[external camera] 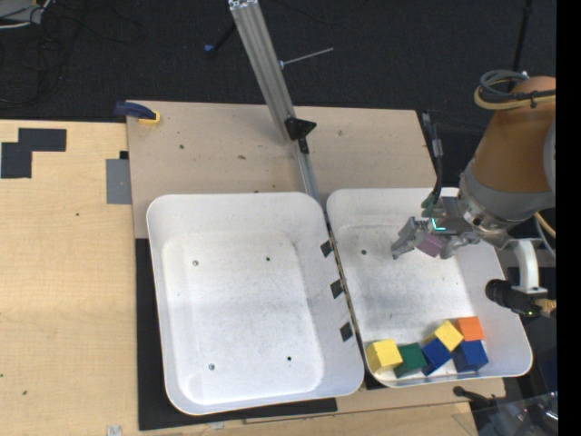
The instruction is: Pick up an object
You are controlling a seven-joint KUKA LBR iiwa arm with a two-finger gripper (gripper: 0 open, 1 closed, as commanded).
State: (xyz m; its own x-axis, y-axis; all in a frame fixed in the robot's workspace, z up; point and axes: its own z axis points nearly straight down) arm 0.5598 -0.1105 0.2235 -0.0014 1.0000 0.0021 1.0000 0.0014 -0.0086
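Blocks (434, 347) lie clustered in the near corner of the right bin (386, 284): yellow, green, blue, a second yellow, orange and another blue, small cubes touching one another against the rim. Any of them would do. Farther back, the claw (419, 241) hangs over the bin's middle, so the cluster lies toward the viewer from it, well apart. Something purple shows at the claw, but whether it is gripping anything I cannot tell.

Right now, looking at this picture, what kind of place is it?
Probably a robotics lab test bench, not a home or a shop. Two shallow white bins sit side by side on a plywood bench, the arm's tool hangs over the right bin, and small coloured blocks lie in its near corner.
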